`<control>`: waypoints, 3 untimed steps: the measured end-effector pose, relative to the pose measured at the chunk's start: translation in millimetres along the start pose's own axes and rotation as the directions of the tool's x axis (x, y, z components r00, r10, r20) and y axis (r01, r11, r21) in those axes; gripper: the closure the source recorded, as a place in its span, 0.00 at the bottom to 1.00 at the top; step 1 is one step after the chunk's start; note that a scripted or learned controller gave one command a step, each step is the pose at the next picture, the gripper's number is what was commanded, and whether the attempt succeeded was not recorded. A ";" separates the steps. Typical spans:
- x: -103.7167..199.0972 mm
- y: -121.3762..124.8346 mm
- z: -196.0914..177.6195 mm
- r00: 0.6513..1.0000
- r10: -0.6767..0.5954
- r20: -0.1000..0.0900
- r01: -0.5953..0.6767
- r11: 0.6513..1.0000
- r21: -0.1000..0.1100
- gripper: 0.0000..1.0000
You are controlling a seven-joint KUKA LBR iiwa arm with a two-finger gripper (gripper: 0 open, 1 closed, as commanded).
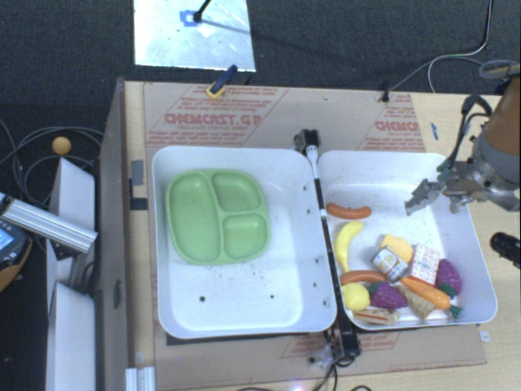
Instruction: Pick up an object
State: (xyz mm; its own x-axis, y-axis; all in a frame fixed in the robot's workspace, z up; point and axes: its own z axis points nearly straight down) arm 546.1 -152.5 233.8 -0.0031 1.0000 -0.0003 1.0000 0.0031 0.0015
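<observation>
From my remote seat I see the pincer point(440, 195) hovering over the upper part of the right bin point(480, 259), its two fingers spread apart with nothing between them. Left of it and slightly lower lies a hot dog point(348, 212). Below and to its left sits a banana point(348, 243). Almost directly beneath it the toy food is heaped: a small can point(387, 261), a cracker point(426, 261), a carrot point(425, 290), purple grapes point(391, 296) and a lemon point(355, 296). Far off to its left, the left bin point(163, 243) carries a green divided plate point(217, 216).
</observation>
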 end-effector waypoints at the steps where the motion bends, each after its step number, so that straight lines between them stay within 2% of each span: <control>1: 19.6 -12.7 102.4 1.000 0.001 -0.001 -0.001 1.000 0.003 0.00; 2: 38.1 -48.5 149.4 1.000 0.002 0.000 -0.002 1.000 0.000 0.00; 3: 36.8 12.0 149.1 1.000 0.000 0.000 0.000 1.000 -0.001 0.00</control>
State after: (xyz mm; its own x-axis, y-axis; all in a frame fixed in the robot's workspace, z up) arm 558.2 -115.7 84.7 -0.0026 1.0000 -0.0002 1.0000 0.0027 0.0026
